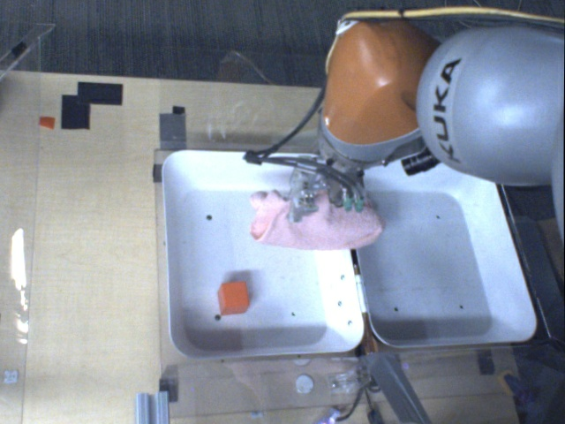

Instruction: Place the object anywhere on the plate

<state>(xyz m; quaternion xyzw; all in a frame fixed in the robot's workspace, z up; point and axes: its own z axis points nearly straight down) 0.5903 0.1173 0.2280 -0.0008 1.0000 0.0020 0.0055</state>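
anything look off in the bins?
Yes. The pink cloth lies rumpled across the divide between the left bin and right bin, under the gripper. The orange block sits alone in the left bin.

The grey arm (494,87) reaches in from the right, its orange band (375,78) just above the wrist, and points the claw (322,200) straight down below that band, cables looping out to the claw's left, the finger tips too small to judge.
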